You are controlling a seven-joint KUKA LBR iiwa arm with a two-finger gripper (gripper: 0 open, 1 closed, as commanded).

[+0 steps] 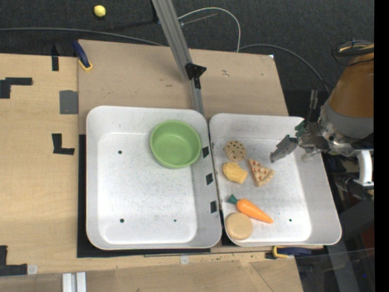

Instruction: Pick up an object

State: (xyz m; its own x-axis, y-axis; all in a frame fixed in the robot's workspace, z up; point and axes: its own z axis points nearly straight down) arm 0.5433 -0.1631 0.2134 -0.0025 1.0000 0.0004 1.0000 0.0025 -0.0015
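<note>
The right bin holds several toy foods: a brown cookie, a yellow chunk, a pizza-like wedge, an orange carrot and a round tan bun. My gripper hovers over the bin's upper right part, to the right of and slightly above the wedge, apart from it. It looks open, and nothing sits between its fingers. A green bowl rests in the left bin, near its top right corner.
A grey pole slants down from the top to the seam between the bins. Cables cross the dark floor behind the bench. A small yellow ball lies at the far top left.
</note>
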